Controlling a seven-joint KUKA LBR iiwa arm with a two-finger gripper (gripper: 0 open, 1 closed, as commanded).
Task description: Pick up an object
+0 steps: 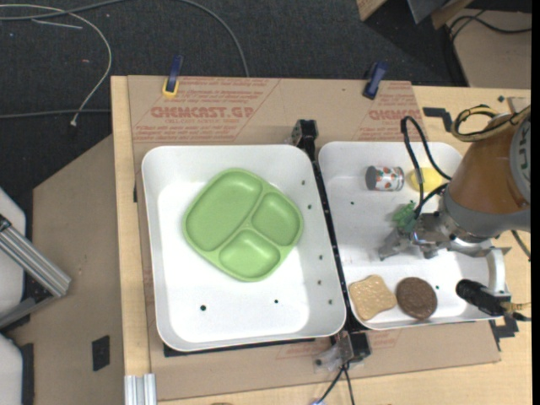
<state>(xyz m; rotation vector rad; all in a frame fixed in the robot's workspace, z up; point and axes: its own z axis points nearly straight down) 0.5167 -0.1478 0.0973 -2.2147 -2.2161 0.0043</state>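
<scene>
The right bin holds several small objects. A small silver can lies on its side near the back, next to a yellow object partly hidden by a black cable. A green leafy object sits mid-bin. A tan toast slice and a round brown cookie lie at the front. My gripper hangs low in the middle of this bin, just in front of the green object and behind the toast. I see nothing held in it.
The left bin holds a green divided plate. The arm's orange band and grey wrist cover the right bin's right side. Black clamps sit between the bins, and blue clips on the cardboard's far edge.
</scene>
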